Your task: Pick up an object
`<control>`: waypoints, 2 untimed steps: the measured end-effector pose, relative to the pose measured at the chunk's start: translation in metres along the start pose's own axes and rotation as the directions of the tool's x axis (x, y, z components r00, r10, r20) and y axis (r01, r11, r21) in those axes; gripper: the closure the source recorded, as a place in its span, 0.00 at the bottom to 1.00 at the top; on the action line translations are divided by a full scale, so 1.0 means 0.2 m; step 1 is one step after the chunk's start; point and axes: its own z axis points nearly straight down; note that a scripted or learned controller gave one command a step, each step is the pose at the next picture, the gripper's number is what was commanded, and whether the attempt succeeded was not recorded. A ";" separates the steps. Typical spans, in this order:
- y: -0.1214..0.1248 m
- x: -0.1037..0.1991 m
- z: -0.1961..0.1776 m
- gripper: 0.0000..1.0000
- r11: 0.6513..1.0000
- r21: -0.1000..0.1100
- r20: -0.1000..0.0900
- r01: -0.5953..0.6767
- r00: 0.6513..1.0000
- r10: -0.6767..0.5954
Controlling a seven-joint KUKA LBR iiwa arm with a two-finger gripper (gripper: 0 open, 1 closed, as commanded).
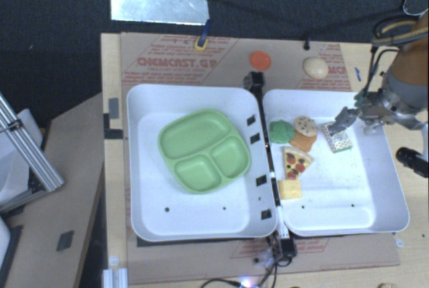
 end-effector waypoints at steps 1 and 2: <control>0.01 0.00 -0.04 0.00 1.000 -0.013 0.003 0.003 1.000 -0.003; 0.04 0.02 0.27 0.00 1.000 -0.009 0.001 0.002 1.000 -0.002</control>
